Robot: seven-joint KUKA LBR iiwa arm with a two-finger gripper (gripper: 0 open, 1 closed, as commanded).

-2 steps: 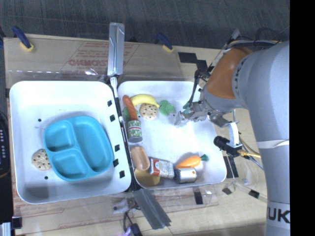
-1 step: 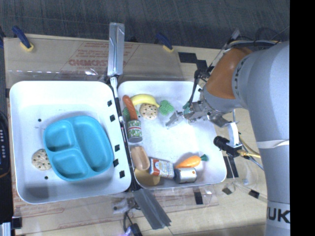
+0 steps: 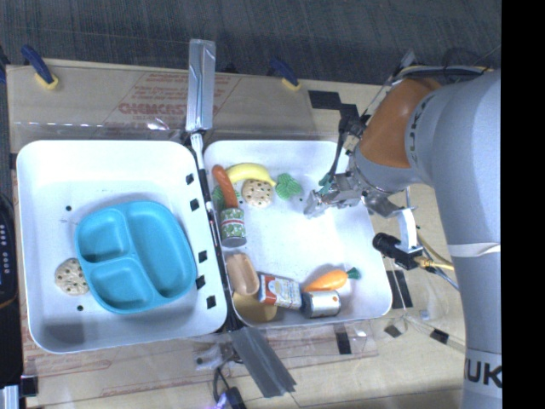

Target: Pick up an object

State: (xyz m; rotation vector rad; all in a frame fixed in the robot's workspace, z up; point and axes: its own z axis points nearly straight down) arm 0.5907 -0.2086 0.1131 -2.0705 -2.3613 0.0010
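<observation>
Camera view: arm over the right bin, tool down low among the toy food

Biggest thing is the grey arm (image 3: 443, 143) coming in from the right, then the two white bins on the desk (image 3: 128, 92). Left bin (image 3: 34, 254) has a blue divided plate (image 3: 132, 254) with a cookie (image 3: 71, 276) just beside it. Right bin (image 3: 281, 245) holds a banana (image 3: 249, 174), a carrot (image 3: 328, 279), a small bottle (image 3: 281, 290), a can (image 3: 232, 226), a second cookie (image 3: 257, 193) and a green piece (image 3: 289, 186). Tool (image 3: 319, 201) sits near the bin's far right corner, just right of the green piece, nothing visibly in it, and honestly I can't tell if it's wide or narrow.
</observation>
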